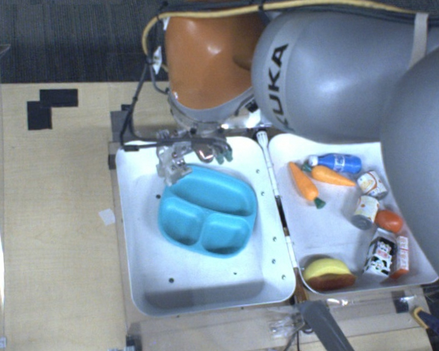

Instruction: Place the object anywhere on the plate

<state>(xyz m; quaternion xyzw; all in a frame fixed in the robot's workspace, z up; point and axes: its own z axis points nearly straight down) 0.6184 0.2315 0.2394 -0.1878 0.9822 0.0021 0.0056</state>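
Note:
A blue divided plate point(207, 213) with three compartments lies in the left white bin point(149, 288), towards its far half. My gripper point(193, 155) hangs over the plate's far rim, under the orange band of the arm. A small teal piece point(225, 155) shows at the gripper's right side; I cannot tell whether it is a held object or part of the gripper. Nothing lies on the plate.
The right bin point(421, 275) holds two orange carrots point(304, 181), a blue bottle point(337, 161), small cans point(366, 209), a red item point(390, 220), a black-and-white carton point(379, 256) and a yellow-red fruit point(327, 271). A ridge point(280, 219) separates the bins. The arm's bulk covers the upper right.

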